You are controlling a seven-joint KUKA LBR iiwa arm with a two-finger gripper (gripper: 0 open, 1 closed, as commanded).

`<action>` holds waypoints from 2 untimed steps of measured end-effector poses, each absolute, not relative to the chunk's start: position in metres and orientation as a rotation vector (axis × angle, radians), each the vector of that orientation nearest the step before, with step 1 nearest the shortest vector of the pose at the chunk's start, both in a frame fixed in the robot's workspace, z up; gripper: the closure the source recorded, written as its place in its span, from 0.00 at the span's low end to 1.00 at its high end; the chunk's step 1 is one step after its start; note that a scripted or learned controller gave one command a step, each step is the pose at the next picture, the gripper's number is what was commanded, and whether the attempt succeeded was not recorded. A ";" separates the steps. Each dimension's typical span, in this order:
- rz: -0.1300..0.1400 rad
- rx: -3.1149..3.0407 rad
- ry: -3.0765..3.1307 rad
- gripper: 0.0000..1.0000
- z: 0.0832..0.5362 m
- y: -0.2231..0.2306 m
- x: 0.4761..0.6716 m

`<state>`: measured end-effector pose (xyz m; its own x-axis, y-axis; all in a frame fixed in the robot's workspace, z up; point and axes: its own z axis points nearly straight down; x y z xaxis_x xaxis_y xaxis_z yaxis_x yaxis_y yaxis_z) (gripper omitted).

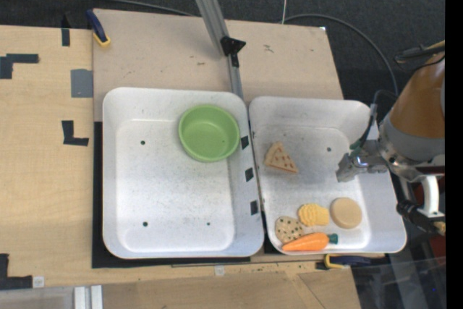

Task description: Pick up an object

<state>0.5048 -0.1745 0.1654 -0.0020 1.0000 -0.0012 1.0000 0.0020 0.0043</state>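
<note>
The robot's hand (349,168) hangs low over the right side of the right bin (304,110), reaching in from the right on a grey arm with an orange band (423,108). Whether it is clenched or released cannot be told from this angle, and nothing shows between its tips. Just below it lies a round tan biscuit (346,213), with a yellow ridged piece (313,214) beside that. A speckled cookie (289,229) and an orange carrot (307,242) sit along the bin's near edge. A tan wedge (280,158) lies to the hand's left. The left bin (130,228) holds a green bowl (209,132). Both bins rest on a wooden counter (43,155).
</note>
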 end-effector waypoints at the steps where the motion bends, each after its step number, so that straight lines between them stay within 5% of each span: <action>1: 0.004 2.215 2.221 1.00 0.226 -0.172 0.513; 2: -0.005 2.222 2.224 1.00 0.200 -0.171 0.513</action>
